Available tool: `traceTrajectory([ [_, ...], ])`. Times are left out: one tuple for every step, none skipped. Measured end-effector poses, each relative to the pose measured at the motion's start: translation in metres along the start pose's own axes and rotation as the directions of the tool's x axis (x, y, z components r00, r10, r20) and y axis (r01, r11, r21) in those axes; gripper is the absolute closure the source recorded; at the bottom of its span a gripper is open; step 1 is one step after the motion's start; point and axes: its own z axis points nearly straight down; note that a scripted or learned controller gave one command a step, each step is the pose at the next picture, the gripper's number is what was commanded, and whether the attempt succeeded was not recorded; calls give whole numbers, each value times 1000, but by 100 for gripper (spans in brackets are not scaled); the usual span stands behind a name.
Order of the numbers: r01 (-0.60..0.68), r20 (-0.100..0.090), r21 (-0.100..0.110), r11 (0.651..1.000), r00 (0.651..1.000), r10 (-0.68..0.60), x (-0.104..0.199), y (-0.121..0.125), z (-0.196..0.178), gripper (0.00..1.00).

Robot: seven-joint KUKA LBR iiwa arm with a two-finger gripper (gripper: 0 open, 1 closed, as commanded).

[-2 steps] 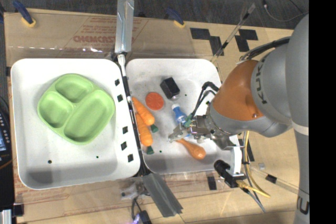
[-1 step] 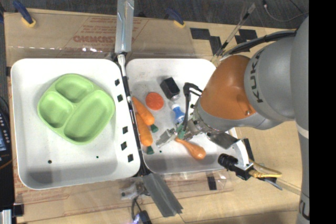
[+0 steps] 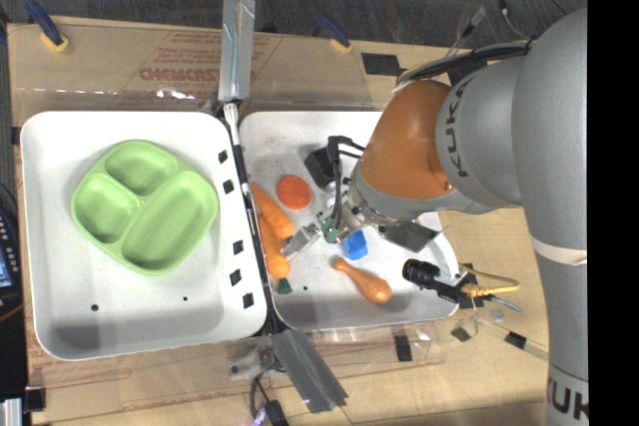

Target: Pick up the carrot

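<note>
two white bins (image 3: 40,214) (image 3: 300,140) side by side. one green divided plate (image 3: 145,205) in the left one. right one has two carrots (image 3: 272,211) (image 3: 277,256), one orange disc (image 3: 293,192), one small blue block (image 3: 353,245), and one tan drumstick-looking piece (image 3: 363,280).

The orange carrot (image 3: 272,223) lies lengthwise against the right bin's (image 3: 300,130) left wall, pointing up-left.

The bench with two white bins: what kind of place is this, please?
Most likely a robotics lab set up for grasping trials. The grey arm reaches over the right bin of toy food, including a carrot, and the bench is covered with clamped cardboard.
</note>
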Motion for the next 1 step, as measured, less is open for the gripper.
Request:
traceTrajectory([
  [260, 31, -12, 965, 965, -260, 1, -21, 16, 0],
])
